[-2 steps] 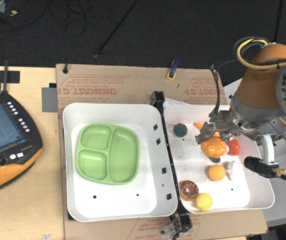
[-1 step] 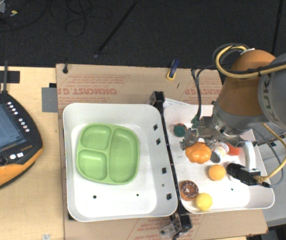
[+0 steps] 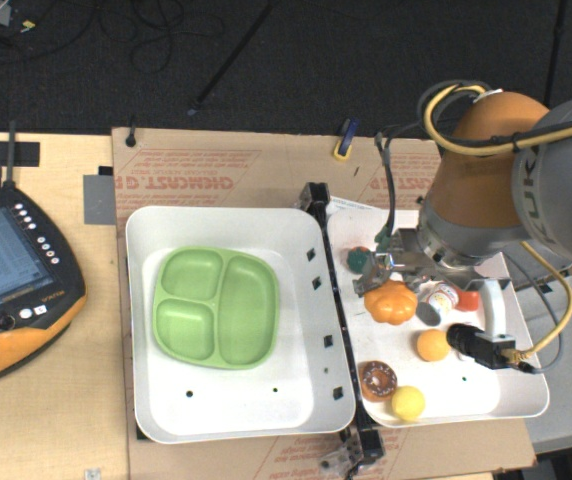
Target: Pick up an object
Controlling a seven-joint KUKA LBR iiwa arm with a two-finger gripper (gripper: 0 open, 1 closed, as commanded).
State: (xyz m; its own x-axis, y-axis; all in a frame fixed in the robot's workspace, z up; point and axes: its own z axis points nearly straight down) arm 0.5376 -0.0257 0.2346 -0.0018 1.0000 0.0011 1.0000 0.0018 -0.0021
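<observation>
My gripper (image 3: 398,271) hangs low over the right bin (image 3: 526,393), just above an orange pumpkin-shaped toy (image 3: 391,305). A small teal thing (image 3: 357,260) lies to its left. A silver-and-white can (image 3: 436,302) and a red piece (image 3: 469,298) lie to the right of the pumpkin, partly under the wrist. Nearer the front are an orange ball (image 3: 431,345), a chocolate donut (image 3: 377,379) and a yellow lemon (image 3: 407,403). Nothing is visibly held.
The left bin (image 3: 166,408) holds a green divided plate (image 3: 216,306). A black divider (image 3: 328,298) separates the bins. A teach pendant (image 3: 11,278) lies on the bench at far left. A blue-and-yellow clip (image 3: 344,140) sits at the board's back edge.
</observation>
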